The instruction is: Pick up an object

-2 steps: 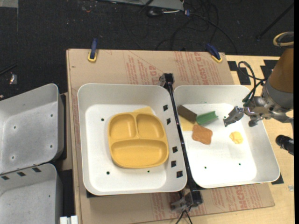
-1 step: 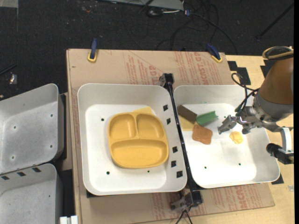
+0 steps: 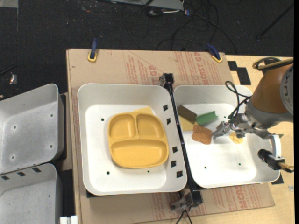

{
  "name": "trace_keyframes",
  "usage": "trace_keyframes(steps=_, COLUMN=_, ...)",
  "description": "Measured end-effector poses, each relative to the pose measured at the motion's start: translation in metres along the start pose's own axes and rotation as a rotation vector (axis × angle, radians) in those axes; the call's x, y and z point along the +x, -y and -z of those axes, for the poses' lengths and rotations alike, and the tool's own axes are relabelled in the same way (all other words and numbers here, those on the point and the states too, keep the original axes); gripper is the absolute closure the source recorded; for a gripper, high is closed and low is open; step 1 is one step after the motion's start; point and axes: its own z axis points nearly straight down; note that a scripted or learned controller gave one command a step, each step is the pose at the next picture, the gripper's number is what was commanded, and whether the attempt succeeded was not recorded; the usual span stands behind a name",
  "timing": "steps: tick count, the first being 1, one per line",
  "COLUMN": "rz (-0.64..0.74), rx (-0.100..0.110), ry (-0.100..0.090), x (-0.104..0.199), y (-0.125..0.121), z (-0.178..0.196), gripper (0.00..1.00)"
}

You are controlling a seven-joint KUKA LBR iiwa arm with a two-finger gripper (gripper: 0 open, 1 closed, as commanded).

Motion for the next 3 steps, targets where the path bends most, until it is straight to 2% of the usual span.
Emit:
trace_keyframes(steps=1, rz=0.000, rx=-0.002, ry=-0.001, x=0.001, y=-0.001, z=0.012, gripper=1.00)
trace_keyframes(steps=3, rz=0.004, rx=0.002, ry=-0.004, x=0.009, y=0.000, z=0.104, gripper=1.00)
